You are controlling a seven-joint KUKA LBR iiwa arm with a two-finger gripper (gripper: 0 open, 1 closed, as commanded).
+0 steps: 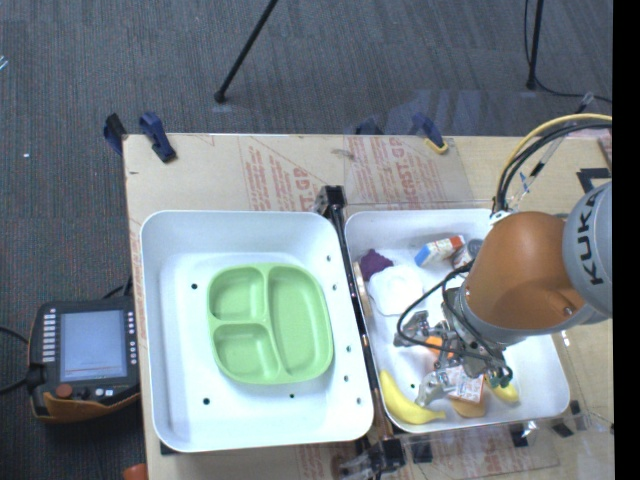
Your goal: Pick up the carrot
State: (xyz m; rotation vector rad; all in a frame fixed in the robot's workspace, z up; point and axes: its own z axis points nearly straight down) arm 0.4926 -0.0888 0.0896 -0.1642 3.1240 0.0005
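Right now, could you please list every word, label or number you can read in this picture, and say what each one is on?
"KUK": white letters on the grey arm, cut off at the picture's right side.
Red print on the cardboard bench: upside down and blurred, not readable.
Bottle label in the right bin: too small to read.
Packet below the gripper: print too small to read.
Handheld screen left of the bench: nothing legible.
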